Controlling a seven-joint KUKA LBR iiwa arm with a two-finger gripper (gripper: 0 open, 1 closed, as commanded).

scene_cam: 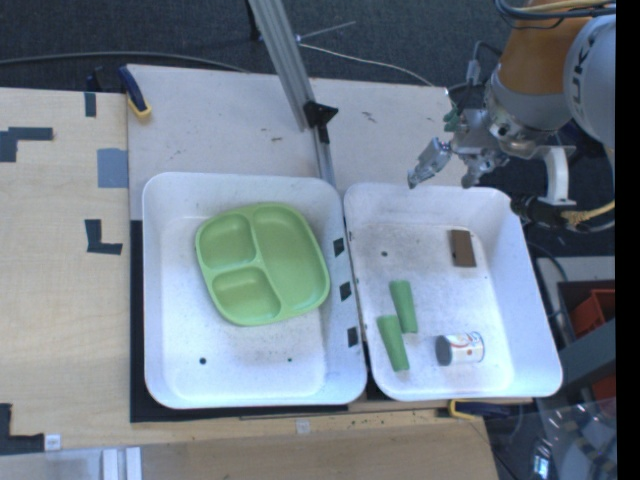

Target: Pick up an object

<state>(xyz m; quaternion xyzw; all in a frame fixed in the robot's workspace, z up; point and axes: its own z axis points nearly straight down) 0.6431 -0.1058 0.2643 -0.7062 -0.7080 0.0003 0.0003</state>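
Grey metal fingers of the two-finger gripper [445,168] stood spread apart with nothing between them, hovering over the far rim of the right white bin [520,268] at about twelve o'clock. From two o'clock the grey arm with its orange band [545,48] reached in, wrist angled down. Below lay a brown rectangular block [461,248], two green cylinders [398,323] and a small white can [460,348]. A green divided plate [262,263] sat in the left white bin [170,268].

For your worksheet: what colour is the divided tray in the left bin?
Light green tray; camera view.
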